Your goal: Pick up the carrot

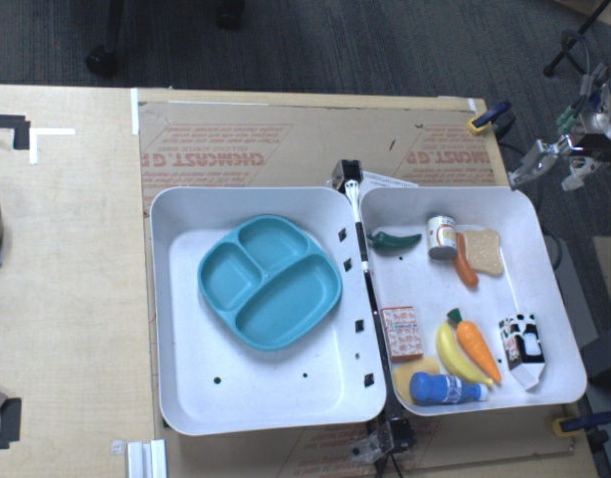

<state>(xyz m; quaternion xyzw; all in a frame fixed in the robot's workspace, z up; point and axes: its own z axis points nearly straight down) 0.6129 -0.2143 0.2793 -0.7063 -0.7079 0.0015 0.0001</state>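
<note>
Left of centre, the shallow white left bin [176, 366] carries a teal three-compartment plastic plate [271, 282]. Over in the white right bin [544, 267], the orange toy carrot [476, 349] lies at five o'clock, touching the yellow plastic banana [455, 357], black-and-white milk carton [521, 343] beside. Pincer's state: cannot tell.

We see two bins side by side: the left bin [186, 386] holds a divided plate [271, 282], the right bin [549, 297] everything else. In it, the carrot [477, 350] lies just right of the banana [455, 355], touching it. A bottle [447, 389] lies before them, a small box [401, 332] to their left, a carton [522, 345] to their right. Behind sit a pepper [393, 239], a can [442, 237] and a bread slice [483, 251].
</note>
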